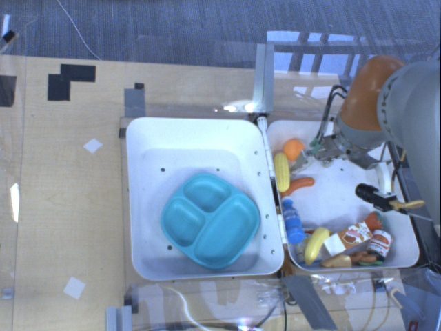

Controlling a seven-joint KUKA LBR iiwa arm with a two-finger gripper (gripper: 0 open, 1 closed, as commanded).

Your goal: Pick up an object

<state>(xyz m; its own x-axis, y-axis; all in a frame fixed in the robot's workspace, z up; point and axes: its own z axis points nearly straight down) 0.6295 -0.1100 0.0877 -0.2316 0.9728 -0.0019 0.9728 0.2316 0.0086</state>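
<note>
Reaching in from the right, the arm (406, 102) hangs over the right bin (410, 257), its tool (318, 150) low by the bin's far-left corner beside an orange (294, 148); whether it is open or closed cannot be told. The left bin (145, 185) carries a blue plate (210, 219). Along the right bin's left wall lie corn (282, 172), a carrot (300, 183), a bottle (292, 223) and a banana (315, 244)

No legible text on anything.

Blue carpet (172, 19), wood bench (62, 205)
</note>
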